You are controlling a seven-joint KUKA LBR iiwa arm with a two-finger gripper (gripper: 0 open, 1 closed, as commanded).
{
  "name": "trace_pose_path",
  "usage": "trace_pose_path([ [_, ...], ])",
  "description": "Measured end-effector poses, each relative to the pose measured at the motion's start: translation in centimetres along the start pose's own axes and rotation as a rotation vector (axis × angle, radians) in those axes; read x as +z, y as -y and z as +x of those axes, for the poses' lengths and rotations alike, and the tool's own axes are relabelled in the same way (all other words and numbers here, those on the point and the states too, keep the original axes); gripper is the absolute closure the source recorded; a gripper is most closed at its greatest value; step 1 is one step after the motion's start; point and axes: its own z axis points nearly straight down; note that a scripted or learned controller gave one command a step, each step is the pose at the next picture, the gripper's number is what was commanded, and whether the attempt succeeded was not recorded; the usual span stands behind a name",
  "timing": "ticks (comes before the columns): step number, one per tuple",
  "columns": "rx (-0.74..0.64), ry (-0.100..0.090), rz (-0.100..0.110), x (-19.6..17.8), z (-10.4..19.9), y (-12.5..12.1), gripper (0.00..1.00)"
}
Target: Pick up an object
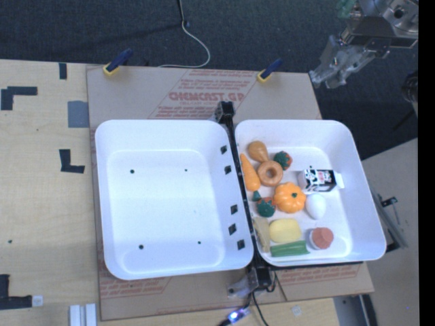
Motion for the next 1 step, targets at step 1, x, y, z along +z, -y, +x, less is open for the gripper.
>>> trace_pose_path([
  [1,0.0,-0.001,0.018,27.93,2.36,0.52,1.0],
])
